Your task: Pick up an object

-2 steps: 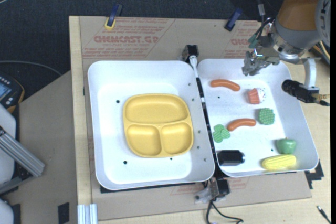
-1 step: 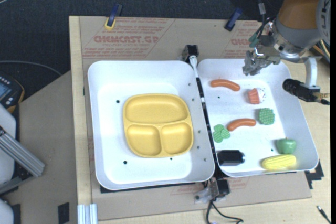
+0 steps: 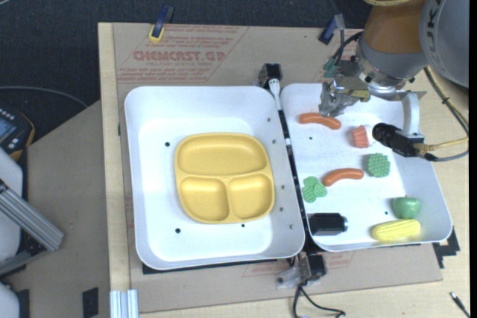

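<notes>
Right white bin [image 3: 440,208], sausage [image 3: 320,119] directly beneath end effector [image 3: 330,106], grip state unclear

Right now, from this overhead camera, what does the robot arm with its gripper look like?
The arm is grey with a rounded orange band above the wrist. A yellowish cable loops over the orange part, and thin dark wires hang near the wrist. The small metallic two-finger gripper sits below a grey flange, with a black cylindrical attachment beside it.
</notes>
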Robot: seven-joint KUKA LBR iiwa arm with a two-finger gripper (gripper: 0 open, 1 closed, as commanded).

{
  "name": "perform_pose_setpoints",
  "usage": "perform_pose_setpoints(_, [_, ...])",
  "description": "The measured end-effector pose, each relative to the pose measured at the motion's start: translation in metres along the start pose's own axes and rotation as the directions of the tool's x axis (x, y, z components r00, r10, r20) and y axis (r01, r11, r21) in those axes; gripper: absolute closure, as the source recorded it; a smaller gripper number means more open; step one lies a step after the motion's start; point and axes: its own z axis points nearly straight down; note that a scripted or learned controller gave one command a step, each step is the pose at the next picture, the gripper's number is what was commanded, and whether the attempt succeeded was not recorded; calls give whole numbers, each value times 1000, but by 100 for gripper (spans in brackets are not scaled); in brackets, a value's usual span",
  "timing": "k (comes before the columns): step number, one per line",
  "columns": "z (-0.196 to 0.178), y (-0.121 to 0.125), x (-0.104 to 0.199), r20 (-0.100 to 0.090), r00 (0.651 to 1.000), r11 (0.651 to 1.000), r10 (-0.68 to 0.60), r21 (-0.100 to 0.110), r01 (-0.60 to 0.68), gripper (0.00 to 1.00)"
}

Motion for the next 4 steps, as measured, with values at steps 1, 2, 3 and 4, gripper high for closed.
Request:
perform_pose_setpoints(1, [-12,-25,53,-1,1000,1000,-1,-1,1,100])
perform_pose_setpoints(2, [-1,-55,107,-1,1000,1000,-1,2,1,100])
perform_pose_setpoints(3, [-16,-64,123,1,1000,1000,2,-5,-2,100])
perform_pose_setpoints(4, [-4,-55,127,2,1000,1000,4,-4,-4,100])
